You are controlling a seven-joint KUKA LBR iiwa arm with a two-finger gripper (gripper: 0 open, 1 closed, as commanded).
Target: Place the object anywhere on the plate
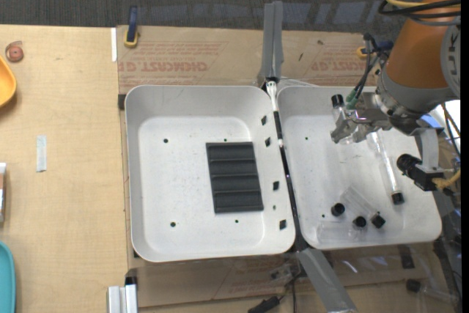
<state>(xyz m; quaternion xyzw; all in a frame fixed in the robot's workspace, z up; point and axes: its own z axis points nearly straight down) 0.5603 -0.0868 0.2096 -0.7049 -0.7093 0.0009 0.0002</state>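
A black ribbed plate (234,177) lies flat in the middle of the left bin (146,113). In the right bin (308,157) lie several clear plastic tubes with black caps. One long tube (386,171) runs toward the front right, its cap at the near end. Other black caps (360,221) sit close to the front wall. My gripper (346,130) hangs over the back half of the right bin, just left of the long tube. Whether anything is in its grasp is hidden by glare and clear plastic.
The grey arm with its orange band (421,48) enters from the upper right, over the right bin's back corner. A metal divider (272,48) stands between the bins at the back. A wooden table (58,157) at the left bears small items.
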